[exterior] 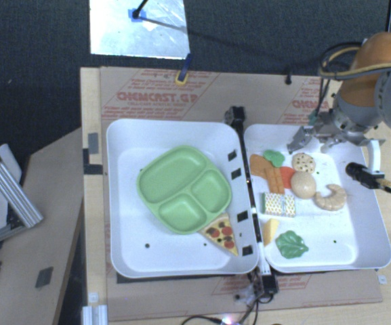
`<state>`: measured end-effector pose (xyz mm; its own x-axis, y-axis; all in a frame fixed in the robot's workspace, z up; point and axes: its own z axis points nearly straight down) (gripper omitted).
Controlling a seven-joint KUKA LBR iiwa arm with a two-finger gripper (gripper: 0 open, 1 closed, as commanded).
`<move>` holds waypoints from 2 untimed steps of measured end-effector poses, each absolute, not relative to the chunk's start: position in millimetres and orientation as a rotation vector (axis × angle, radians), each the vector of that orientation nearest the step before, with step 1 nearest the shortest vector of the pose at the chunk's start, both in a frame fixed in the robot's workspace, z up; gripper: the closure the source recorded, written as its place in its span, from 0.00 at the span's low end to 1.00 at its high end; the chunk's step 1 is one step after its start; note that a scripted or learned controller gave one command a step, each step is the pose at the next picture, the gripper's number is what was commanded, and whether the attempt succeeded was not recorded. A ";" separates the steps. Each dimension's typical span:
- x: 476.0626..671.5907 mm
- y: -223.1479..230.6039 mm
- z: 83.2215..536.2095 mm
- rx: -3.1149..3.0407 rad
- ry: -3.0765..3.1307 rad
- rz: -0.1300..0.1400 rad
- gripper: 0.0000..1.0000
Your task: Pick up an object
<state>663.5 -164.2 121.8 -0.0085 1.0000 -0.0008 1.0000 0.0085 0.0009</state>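
Reaching in from the right edge of the frame, the grey arm (385, 93) hangs over the upper part of the right bin (364, 246). Claw (315, 141) sits at the upper middle of that bin, fingers spread, nothing between them.

Toy food lies below and left of the claw, in the bin's left half:
- cookie (303, 162), closest, just beneath the claw, apart from it
- green piece (274, 158) and orange carrot-like sticks (266, 173), to the cookie's left
- pale round egg (303, 185), below the cookie
- croissant (331, 197), right of the egg
- checkered cracker (279, 204), lower still
- yellow wedge (270, 231) and green leaf (291, 244), toward the bottom of the bin, well apart from the claw

Left bin (124, 249): green divided plate (184, 189) in the centre; pizza slice (222, 235) touching the plate's lower right rim.

Shiny sheet (139, 17) lies at upper left of the frame, beyond the bins.
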 end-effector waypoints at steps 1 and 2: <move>664.2 -163.5 83.5 2.211 2.229 0.000 0.00; 667.4 -164.5 99.7 2.202 2.224 0.008 1.00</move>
<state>667.4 -164.5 99.7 -0.0098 0.9999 -0.0044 0.9999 0.0098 0.0118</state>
